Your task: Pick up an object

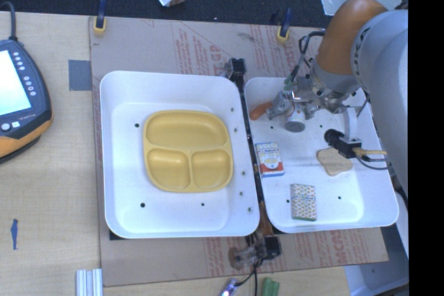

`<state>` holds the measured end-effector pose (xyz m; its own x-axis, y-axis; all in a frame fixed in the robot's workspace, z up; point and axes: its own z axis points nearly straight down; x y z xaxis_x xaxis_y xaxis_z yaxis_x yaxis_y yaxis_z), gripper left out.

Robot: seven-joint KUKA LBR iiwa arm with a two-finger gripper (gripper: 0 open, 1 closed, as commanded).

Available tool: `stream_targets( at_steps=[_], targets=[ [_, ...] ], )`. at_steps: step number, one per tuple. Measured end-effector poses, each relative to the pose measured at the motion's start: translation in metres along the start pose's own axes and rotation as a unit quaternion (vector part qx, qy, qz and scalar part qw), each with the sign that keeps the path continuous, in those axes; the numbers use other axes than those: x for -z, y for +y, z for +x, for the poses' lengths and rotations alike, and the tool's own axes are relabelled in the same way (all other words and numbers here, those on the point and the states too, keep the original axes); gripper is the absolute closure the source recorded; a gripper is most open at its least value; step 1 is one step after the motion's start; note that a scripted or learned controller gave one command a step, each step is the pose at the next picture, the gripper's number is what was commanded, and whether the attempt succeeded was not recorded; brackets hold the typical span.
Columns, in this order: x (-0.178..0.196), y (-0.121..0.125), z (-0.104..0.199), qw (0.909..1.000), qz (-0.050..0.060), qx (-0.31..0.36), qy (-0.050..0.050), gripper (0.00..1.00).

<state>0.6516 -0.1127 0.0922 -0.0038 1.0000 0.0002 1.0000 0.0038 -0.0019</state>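
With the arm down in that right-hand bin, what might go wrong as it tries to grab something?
The end effector sits at the far end of the right bin, by an orange item near the wall; it may nudge that item rather than catch it.

The small carton, patterned packet and tan piece lie flat, so the end effector might slide over them.

The arm's bulk hides part of the bin from this camera.

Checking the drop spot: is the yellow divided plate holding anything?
Empty. All three compartments of the yellow divided plate show bare yellow; it lies flat in the left bin.
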Motion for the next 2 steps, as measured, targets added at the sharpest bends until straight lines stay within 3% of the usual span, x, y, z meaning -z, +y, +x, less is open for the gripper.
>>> stream_targets(
  at_steps=[1, 2],
  targets=[
    [0.01, 0.0, 0.0, 1.0, 0.0, 0.002, 0.0, 1.0],
    [0.101, -0.019, 0.065, 1.0, -0.001, 0.0, 0.001, 1.0]
  ],
)
